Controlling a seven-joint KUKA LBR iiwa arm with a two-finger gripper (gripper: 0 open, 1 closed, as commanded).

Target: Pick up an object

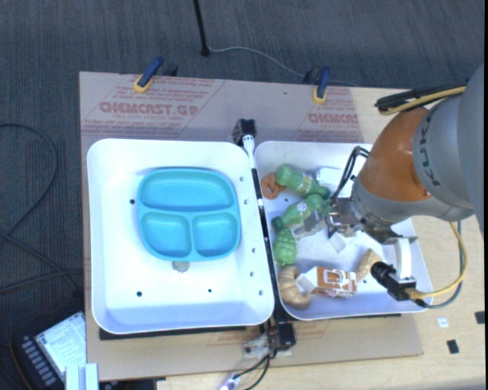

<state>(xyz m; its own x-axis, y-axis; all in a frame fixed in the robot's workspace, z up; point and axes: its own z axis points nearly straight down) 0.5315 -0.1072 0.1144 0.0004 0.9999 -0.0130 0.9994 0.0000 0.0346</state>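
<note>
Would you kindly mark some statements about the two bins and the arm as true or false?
1. A blue divided tray lies in the left bin. True.
2. The tray has five compartments. False: it has three.
3. The green toys lie in the right bin. True.
4. The arm reaches over the left bin. False: it is over the right bin.
5. Two clamps grip the board's far edge. True.

Glossy blue plastic tray (187, 214), smooth white plastic bins (114, 299), matt cardboard base (146, 108)
</note>
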